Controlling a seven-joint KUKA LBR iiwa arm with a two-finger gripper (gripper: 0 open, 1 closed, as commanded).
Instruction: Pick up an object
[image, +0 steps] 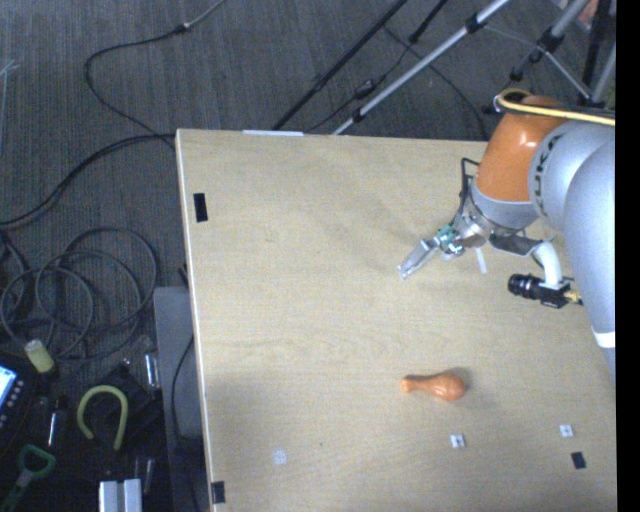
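1. Here, the gripper (415, 262) hangs over the bare tan bench top (300, 300) in the upper right part of the camera view, at the end of the grey arm (585, 220) with its orange band (515, 155), which comes in from three o'clock.

2. Its metal fingers (428, 250) point toward about eight o'clock. They read as one slim wedge, but at this size I cannot tell whether they are apart or together. Nothing is visible between them.

3. The only loose thing on the bench is a small orange object (436, 386), shaped like a little gourd or chicken drumstick, lying on its side in the lower right part of the surface.

4. From the fingertips the object lies at roughly six o'clock, a shade toward five, and well apart from them, with open bench between.

5. Its long axis runs nearly nine to three: the thin neck points to nine o'clock, the fat bulb sits at the three o'clock end.

6. In my judgement the pick has not begun. The arm would have to carry the wrist toward six o'clock, then descend with the fingers closing across the short width, that is along the twelve-to-six line.

7. The bulb looks the surer place to close on; the rounded body might roll or squirt out if caught off centre.
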